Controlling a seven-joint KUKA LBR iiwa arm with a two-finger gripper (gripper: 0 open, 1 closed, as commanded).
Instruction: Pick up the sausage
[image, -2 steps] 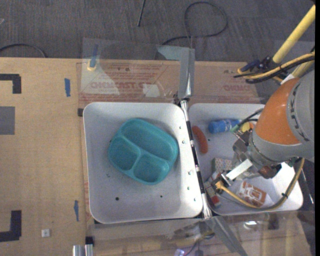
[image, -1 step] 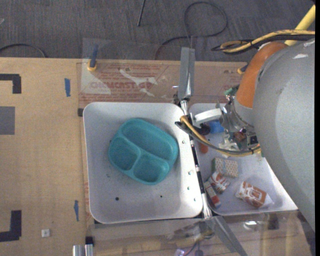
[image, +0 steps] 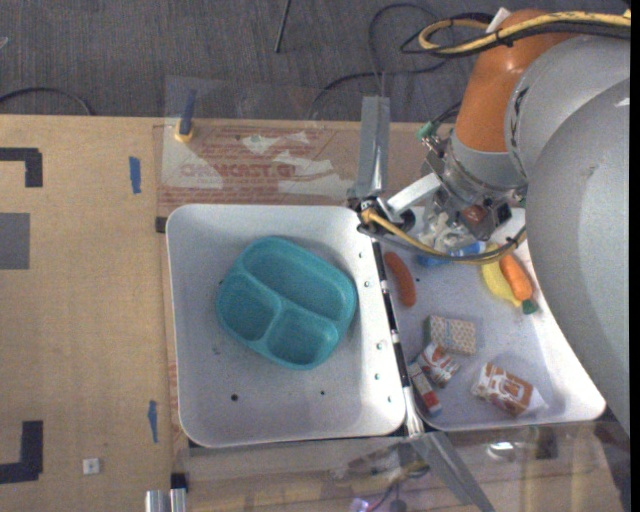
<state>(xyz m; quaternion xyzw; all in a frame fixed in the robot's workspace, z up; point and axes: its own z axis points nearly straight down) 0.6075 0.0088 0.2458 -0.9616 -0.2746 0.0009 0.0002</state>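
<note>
Your sausage (image: 401, 277) lies in the right bin (image: 560, 360), close to that bin's left wall and toward its far end, running roughly along the wall. Nothing is touching it. To its right in the same bin you have a carrot (image: 517, 281) lying against a yellow piece (image: 497, 281). Nearer the camera sit a small patterned packet (image: 452, 333), a red-and-white packet (image: 437, 366) and an orange-and-white packet (image: 503, 388). The left bin (image: 200, 400) holds a teal divided tray (image: 287, 301), set at a slant near its middle.

The claw (image: 455, 228) hangs over the far end of the right bin, up and to the right of the sausage and apart from it; you cannot tell from here how it is set. Above it the wrist shows its orange band (image: 497, 92), and the grey arm (image: 580, 200) fills the right side.

Both bins rest on a tan bench (image: 80, 330) with black markings and bits of blue tape (image: 135, 174); dark carpet (image: 150, 50) with cables lies beyond.
</note>
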